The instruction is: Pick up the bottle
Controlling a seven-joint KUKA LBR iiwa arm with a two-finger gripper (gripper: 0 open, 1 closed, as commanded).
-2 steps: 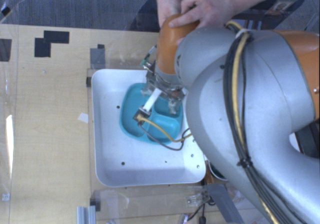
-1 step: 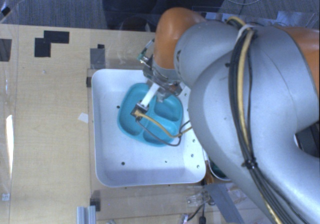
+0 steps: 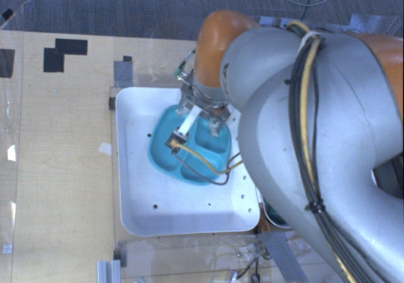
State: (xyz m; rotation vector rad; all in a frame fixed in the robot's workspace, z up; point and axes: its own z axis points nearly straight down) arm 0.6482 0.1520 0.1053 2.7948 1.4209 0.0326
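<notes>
Right, the gripper (image 3: pixel 201 125) hangs low over the blue divided tray (image 3: pixel 164 148) in the left white bin (image 3: pixel 145 212), above the tray's far right part. Open or closed: cannot tell, the wrist hides it. The grey arm (image 3: pixel 328 117) covers the right side. A dark rounded thing (image 3: pixel 273 216) peeks out under the arm just beside the bin's near right corner; cannot tell whether it is the bottle. Wooden desk (image 3: pixel 57 180) on the left.

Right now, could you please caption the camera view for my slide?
Grey KUKA arm reaching over a blue divided tray inside a white bin.
</notes>
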